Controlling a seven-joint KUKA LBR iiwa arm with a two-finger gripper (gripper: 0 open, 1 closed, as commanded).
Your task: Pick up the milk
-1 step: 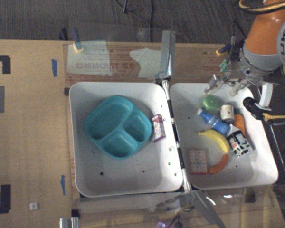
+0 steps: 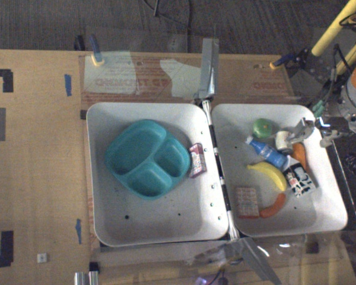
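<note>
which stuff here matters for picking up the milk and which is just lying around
For the job:
- milk carton, black and white, in the right bin
- hand, above that bin's far right part

Lying about:
- banana
- blue bottle
- green round item
- carrot
- sausage
- brown cracker-like piece
- teal divided plate and small packet in the left bin

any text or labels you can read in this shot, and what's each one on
Nothing reads cleanly.
Reddish lettering on the cardboard sheet behind the bins: a long word, too blurred to quote.
Similar print on the cardboard's right part: unreadable.
Black-and-white pattern on the milk carton: too small to read.
Wrapper of the small packet beside the teal plate: too blurred.
</note>
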